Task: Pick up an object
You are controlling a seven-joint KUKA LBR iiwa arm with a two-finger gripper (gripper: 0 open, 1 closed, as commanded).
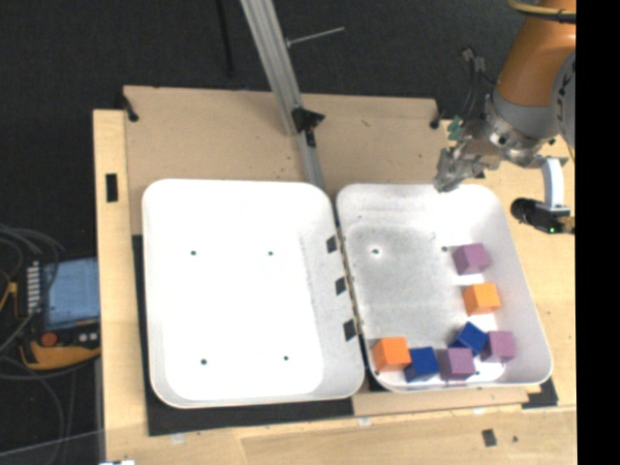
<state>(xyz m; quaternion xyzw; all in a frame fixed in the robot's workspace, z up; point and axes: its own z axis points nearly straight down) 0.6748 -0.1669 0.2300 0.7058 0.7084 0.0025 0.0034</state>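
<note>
The right bin (407, 211) holds several small blocks. A purple block (471, 258) and an orange block (481, 297) lie near its right wall. Along the near edge sit an orange block (391, 353), a blue block (422, 363), a purple block (456, 362), a blue block (472, 337) and a purple block (502, 345). My gripper (449, 178) hangs above the bin's far right corner, well away from the blocks. Nothing shows between its fingers.
The left bin (242, 289) lies beside the right one. A slanted metal rail (276, 61) runs from the top down to the gap between the bins. Cables and a blue box (68, 294) sit off the bench at left.
</note>
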